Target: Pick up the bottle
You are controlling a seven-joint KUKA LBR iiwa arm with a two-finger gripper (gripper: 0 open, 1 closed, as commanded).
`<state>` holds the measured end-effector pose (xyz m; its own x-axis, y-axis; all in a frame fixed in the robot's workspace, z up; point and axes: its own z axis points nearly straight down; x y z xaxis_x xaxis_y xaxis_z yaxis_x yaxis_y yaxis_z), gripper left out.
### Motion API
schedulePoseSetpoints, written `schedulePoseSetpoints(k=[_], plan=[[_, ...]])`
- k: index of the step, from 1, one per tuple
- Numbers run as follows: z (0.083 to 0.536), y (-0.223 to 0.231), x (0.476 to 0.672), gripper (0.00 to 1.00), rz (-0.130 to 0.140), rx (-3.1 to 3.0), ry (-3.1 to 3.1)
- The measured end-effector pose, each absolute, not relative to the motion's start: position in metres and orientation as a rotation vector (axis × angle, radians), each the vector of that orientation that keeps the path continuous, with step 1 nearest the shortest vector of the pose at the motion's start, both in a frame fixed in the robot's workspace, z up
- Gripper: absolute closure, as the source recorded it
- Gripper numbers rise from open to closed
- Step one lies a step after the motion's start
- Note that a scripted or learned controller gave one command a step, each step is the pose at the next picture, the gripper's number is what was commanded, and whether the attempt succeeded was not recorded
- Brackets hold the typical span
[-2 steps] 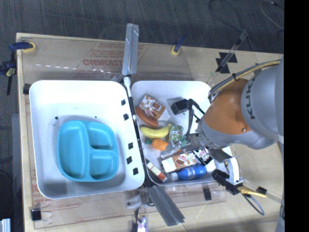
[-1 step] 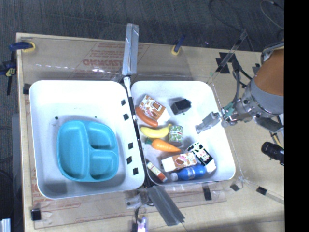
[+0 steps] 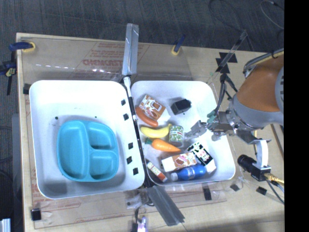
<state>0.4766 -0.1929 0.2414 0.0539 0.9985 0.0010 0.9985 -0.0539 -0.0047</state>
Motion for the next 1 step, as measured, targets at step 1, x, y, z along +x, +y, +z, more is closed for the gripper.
schedulePoseSetpoints(k=[1], plan=[[0.1256,-0.1796,0.4775,0.0,-0.001,-2.51,-1.888]])
